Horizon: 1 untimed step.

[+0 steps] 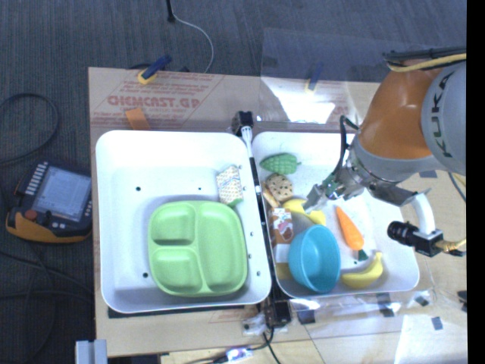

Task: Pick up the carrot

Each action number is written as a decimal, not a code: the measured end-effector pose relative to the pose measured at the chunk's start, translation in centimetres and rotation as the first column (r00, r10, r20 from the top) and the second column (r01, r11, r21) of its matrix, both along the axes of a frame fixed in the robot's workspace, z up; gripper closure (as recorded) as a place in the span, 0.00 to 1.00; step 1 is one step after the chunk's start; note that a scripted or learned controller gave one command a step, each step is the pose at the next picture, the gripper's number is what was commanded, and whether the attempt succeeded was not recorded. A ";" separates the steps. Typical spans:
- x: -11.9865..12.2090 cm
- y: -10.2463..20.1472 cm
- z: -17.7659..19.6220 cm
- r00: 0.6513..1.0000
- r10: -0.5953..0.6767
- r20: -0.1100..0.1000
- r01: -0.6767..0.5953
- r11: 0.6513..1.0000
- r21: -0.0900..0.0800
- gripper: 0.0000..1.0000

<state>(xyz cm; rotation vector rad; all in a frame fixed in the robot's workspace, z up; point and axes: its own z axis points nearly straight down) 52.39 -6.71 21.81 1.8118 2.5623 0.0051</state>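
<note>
A: Where does the carrot (349, 228) lie?

B: In the right bin (402, 277), toward its right half, flat on the floor, long axis running from about 11 o'clock down to 5 o'clock. The blue bowl (314, 258) sits just beside it at 8 o'clock; the banana (364, 271) lies just below it at 5 o'clock, and they look close enough to touch, though the view cannot settle that.

A: How will it handle?

B: Judged a toy: light, stiff, smooth-skinned and tapered, so likely to slip lengthwise. The best hold is probably across the thick middle, jaws square to the long axis, where there is bare floor on its right side.

A: And the arm?

B: It reaches in from 3 o'clock, orange band over the bin's upper right corner, wrist angled down and to the left. The gripper (317, 197) sits at about 10 o'clock from the carrot, near it but apart, over a yellow item (301, 208) next to the cookie (277, 187).

A: Pincer state?

B: Cannot tell; the tip is too small and blurred. Nothing shows as held.

A: Other contents?

B: A green leaf-like piece (280, 161) at the bin's top. The left bin (121, 152) holds a green divided plate (198, 247) and a small packet (229, 183).
</note>
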 end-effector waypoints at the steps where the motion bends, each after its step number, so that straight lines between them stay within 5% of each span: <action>1: -0.3 -6.3 2.3 0.905 0.425 -0.003 -0.425 0.905 -0.005 1.00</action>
